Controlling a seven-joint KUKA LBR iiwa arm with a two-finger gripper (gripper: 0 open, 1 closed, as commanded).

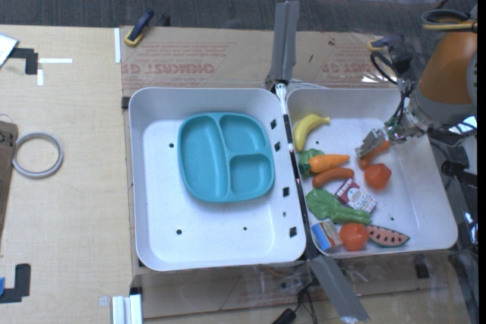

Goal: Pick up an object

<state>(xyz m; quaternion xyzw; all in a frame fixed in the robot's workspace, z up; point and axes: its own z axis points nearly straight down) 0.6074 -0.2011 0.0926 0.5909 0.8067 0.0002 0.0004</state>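
Nearest the camera, at the right bin's (444, 239) front edge & well below the claw (372, 146), sit a watermelon slice (388, 237), a small tomato (354, 236) & a blue packet (326, 236). Up a bit, a green veg (328, 205) & a red-white box (356, 197). A red tomato (377, 176) is just under the claw. Carrots (329, 162) lie to its left, w/ a banana (307, 128) past them. The claw is clenched on a small orange thing (373, 150), held between its fingers. Way left, a teal plate (226, 156) rests in the other bin (144, 186).
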